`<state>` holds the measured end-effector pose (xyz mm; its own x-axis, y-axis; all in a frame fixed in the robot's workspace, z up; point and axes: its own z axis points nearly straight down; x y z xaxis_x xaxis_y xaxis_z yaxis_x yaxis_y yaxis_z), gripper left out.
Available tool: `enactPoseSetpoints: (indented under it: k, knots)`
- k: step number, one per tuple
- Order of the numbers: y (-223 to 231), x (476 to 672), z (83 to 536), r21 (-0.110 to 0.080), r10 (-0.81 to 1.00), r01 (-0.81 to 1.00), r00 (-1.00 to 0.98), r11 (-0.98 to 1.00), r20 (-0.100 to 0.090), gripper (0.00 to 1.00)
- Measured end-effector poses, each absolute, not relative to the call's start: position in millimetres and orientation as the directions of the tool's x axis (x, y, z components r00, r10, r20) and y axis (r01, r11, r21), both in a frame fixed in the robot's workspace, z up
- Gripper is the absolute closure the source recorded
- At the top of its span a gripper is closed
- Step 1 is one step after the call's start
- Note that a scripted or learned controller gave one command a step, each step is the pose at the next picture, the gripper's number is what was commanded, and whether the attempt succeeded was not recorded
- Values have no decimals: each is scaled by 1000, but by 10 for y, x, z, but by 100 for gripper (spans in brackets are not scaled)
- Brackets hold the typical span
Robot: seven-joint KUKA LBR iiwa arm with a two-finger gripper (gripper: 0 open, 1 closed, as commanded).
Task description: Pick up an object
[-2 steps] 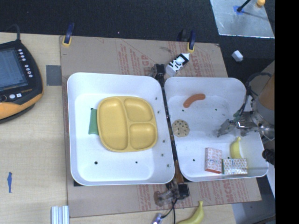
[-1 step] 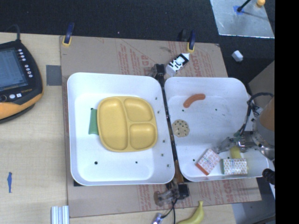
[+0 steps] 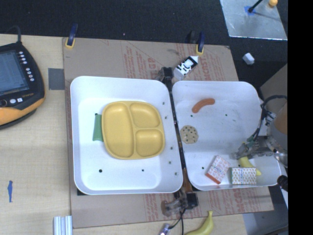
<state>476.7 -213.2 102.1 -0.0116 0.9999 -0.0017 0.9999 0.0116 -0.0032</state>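
The right bin [image 3: 230, 89] holds an orange-brown sausage [image 3: 203, 105] near its back and a round speckled cookie [image 3: 189, 134] by its left wall. At the front lie an orange-and-white packet [image 3: 217, 169] and a pale checkered packet [image 3: 243, 176]. A small yellow object [image 3: 247, 163] sits just behind the checkered packet. My gripper [image 3: 250, 151] hangs low at the bin's right side, directly over that yellow object, with cables trailing up to the arm at the frame's right. The gripper is too small and cluttered to make out what it is doing.
The left bin [image 3: 83, 175] carries a yellow divided plate [image 3: 133, 129] with a green item [image 3: 98, 128] peeking from under its left edge. A teach pendant [image 3: 17, 82] lies at far left. A banana [image 3: 205, 224] rests on the cardboard in front of the bins.
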Motion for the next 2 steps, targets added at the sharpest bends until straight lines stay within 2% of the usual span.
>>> enactPoseSetpoints:
  k: [1, 2]
  knots:
    - [-1218, 6000, 1892, -2, 1000, 1000, -4, 4, 1, 100]
    - [-490, 5654, 2159, -5, 1000, 1000, -6, 6, 1, 100]
